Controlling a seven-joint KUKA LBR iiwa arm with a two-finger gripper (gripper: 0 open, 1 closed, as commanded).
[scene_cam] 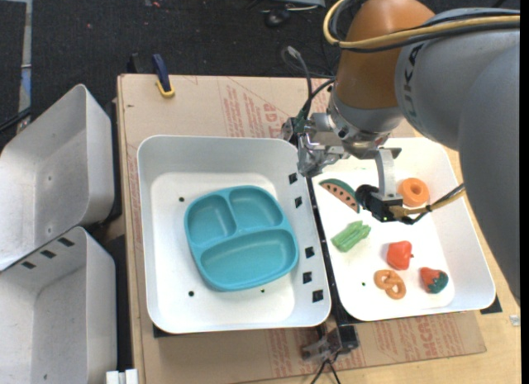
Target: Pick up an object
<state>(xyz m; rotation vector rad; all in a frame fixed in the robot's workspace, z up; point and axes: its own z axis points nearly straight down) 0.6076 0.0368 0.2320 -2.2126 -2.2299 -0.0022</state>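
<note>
My gripper (314, 156) hangs over the rim between the two bins, at the far left corner of the right bin (463, 242). Just below it and to its right lies a watermelon slice (340, 195), apart from the gripper. Further toys lie in the right bin: a green bean pod (350, 234), an orange doughnut (413, 191), a red pepper (399, 254), a pretzel (389, 283) and a strawberry (433, 279). Nothing shows in the gripper's grasp.
The left bin (157, 209) holds a blue divided plate (240, 236). The big grey arm and its orange band (376, 44) cover the far right of the bench. Two tilted white trays (50, 184) stand off the bench at the left.
</note>
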